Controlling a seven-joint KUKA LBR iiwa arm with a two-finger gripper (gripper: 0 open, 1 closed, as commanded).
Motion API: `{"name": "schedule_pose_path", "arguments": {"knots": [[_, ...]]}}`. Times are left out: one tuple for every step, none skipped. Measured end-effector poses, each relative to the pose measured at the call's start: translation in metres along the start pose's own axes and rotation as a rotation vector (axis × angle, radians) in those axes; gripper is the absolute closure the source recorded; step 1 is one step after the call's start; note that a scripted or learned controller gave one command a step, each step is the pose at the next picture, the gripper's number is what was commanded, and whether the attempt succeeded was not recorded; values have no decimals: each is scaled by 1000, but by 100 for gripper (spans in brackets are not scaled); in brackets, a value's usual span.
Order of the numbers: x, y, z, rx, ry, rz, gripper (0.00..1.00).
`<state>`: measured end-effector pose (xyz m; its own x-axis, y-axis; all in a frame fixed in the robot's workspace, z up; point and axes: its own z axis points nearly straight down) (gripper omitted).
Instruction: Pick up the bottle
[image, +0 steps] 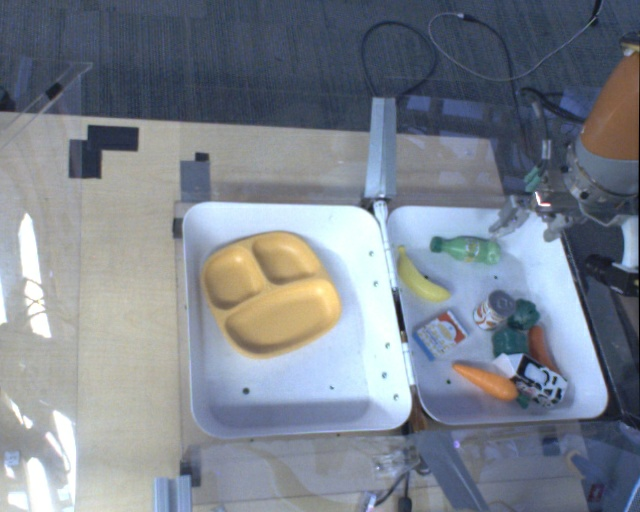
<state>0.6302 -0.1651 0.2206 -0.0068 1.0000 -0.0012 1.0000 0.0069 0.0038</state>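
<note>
though blurry, green bottle (466, 249), perhaps capped

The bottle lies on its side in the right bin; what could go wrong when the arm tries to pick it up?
1. The green bottle lies flat and is round, so it may roll away from the gripper.
2. It rests close to the bin's far wall, leaving little room for a finger there.
3. The banana is nearby and could get bumped.

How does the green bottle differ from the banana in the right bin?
The green bottle is green with a yellow cap; the banana is plain yellow. The bottle is straight, the banana curved. The bottle lies nearer the bin's far edge and the hand. Both lie flat in the right bin, ungrasped.
</note>
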Motion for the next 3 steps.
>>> {"name": "schedule_pose_path", "arguments": {"knots": [[18, 29, 123, 0, -2, 22, 0], [14, -22, 133, -5, -1, -109, 0], [16, -19, 121, -13, 0, -112, 100]]}}
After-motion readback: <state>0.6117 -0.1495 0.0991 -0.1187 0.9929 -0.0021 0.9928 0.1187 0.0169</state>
